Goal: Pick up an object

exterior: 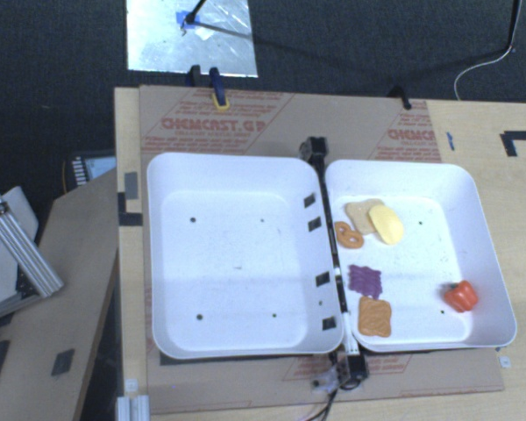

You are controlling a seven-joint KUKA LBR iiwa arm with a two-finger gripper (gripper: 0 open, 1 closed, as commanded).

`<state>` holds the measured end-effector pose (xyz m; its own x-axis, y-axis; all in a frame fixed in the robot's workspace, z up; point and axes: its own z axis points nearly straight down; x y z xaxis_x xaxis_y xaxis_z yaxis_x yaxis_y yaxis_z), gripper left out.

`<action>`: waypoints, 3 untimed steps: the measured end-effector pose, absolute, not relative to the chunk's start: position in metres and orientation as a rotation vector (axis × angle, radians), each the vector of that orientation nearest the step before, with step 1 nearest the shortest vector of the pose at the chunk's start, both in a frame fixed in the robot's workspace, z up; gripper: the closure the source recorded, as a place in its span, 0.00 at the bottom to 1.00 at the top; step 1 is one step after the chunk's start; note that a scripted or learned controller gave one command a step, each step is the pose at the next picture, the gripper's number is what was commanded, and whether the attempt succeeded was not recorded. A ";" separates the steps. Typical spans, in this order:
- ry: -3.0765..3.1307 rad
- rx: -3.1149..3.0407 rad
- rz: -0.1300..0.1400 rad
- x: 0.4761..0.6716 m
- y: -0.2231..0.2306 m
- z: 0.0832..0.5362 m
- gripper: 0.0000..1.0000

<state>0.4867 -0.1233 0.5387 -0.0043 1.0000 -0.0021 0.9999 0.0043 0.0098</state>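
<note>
Nearest the lens, an orange waffle piece [374, 317] lies beside a purple grape bunch [365, 280] in the right bin [486, 235]. Further in sit a pretzel [348, 235], a yellow lemon [387, 224] and a red pepper [460, 296], well apart, so any suits me. How my tool stands, I cannot tell.

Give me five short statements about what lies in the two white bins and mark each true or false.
1. The yellow lemon-shaped piece lies in the right bin. True.
2. The red pepper lies in the left bin. False: it lies in the right bin, near its right wall.
3. The purple piece lies just above the orange waffle-like piece in the picture. True.
4. The small pretzel sits at the right bin's far right corner. False: it sits by the bin's left wall.
5. The lemon-shaped piece overlaps a tan piece. True.
</note>
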 end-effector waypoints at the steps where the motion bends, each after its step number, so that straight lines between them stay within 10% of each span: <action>1: 2.236 2.209 0.002 0.487 -0.045 0.493 1.00; 2: 2.238 2.213 -0.006 0.486 0.033 0.399 1.00; 3: 2.223 2.207 0.022 0.488 0.065 0.525 1.00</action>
<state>0.4884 0.0649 0.5252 -0.0071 1.0000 0.0033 0.9998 0.0071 0.0161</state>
